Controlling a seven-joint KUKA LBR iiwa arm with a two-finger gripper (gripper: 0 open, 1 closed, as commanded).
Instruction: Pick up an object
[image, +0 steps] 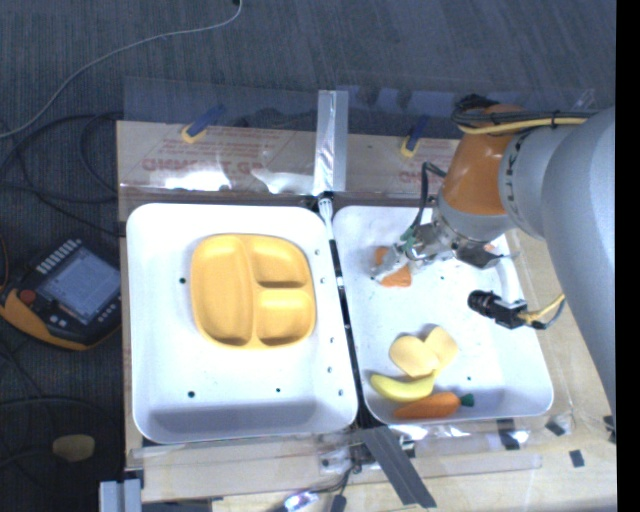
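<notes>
The fingers (408, 249) sit low over a small orange wedge-shaped toy piece (396, 277) just beside them; whether they are spread, I cannot tell. A good pick likely needs them centred on it before closing, clear of the right white plastic bin (520, 385) floor.

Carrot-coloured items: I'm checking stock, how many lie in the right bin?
2: one carrot at the near edge beside the banana, one orange piece by the gripper; the arm may hide more.

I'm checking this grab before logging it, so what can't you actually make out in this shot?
- Gripper, camera view: too small and blurred to tell its finger state.
- Small orange object beside it: shape unclear, partly covered by the gripper.
- Carrot: banana overlaps its left end.
</notes>
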